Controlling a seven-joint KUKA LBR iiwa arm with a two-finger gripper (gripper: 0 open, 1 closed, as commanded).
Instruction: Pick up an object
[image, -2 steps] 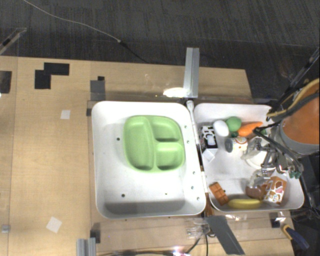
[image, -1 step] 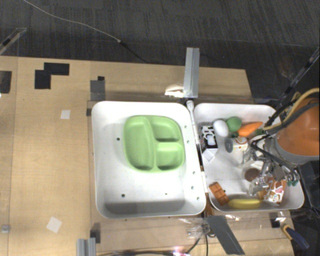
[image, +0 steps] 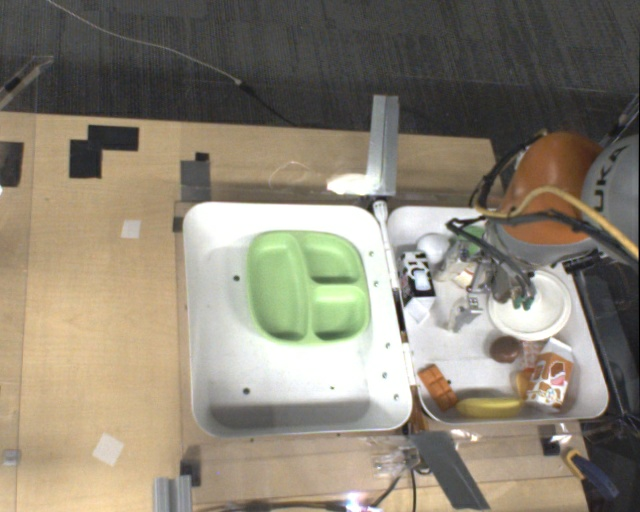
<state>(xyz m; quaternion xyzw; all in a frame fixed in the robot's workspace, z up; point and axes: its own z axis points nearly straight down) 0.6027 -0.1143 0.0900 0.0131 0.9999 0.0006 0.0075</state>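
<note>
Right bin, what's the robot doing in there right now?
Hand low in right bin, grip unclear. Nothing seen held. White bowl beside it; banana and brown block along near wall.

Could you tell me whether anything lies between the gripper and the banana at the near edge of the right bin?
Nothing visibly blocks it. The gripper hovers over the middle of the right bin, and the banana lies below it in the image, uncovered. An orange block and a brown round object flank that path without covering the banana.

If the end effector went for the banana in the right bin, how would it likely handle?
The banana is curved and rounded, so it may rock or swing sideways when nudged. Its smooth skin could slip between fingers. It lies along the bin's near wall, probably leaving little room to grip.
</note>
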